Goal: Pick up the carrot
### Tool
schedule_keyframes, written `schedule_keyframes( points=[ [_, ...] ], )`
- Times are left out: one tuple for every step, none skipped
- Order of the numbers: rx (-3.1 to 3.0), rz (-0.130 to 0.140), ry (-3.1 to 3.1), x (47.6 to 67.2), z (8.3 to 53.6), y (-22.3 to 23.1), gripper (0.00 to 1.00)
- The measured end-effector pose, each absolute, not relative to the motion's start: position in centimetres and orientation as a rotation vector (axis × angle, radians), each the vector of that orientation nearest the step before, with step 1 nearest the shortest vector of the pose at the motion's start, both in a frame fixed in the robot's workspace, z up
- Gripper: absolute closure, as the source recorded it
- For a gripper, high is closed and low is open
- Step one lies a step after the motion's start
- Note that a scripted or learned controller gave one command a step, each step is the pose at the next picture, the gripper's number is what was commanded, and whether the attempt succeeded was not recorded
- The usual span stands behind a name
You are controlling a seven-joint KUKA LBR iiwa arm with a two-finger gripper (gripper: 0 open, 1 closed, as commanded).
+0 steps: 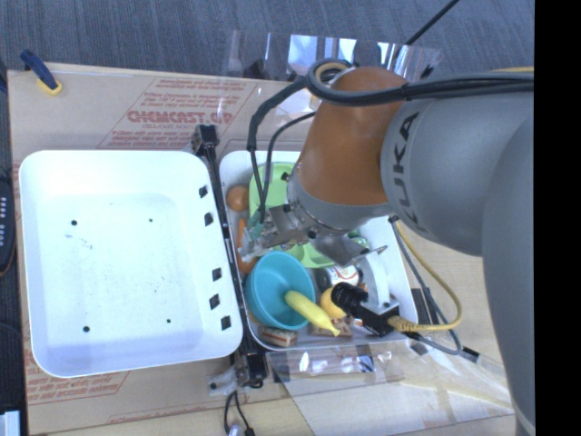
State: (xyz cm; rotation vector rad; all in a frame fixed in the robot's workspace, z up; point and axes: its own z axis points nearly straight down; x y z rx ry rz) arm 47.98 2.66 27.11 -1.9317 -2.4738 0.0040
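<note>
Because the grey arm leans in low over the right bin, its broad orange wrist band covers most of the gripper. Whether the gripper is open or closed cannot be told. The carrot seems to be the thin orange strip just beside the gripper, on the side away from the arm and pressed along the bin wall. Nothing shows it is gripped. Just below the gripper sit a smooth, round blue bowl and a curved yellow banana.

Banana in bowl — right bin, under arm.
</note>
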Motion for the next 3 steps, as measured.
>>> schedule_keyframes(
  points=[
    [-1.826,0.003,-2.566,51.1,38.1,-6.5,1.00],
    [-1.814,0.005,-2.564,51.0,37.7,-6.1,0.00],
    [-2.156,0.010,-2.284,56.4,36.9,-4.3,0.00]
  ],
)
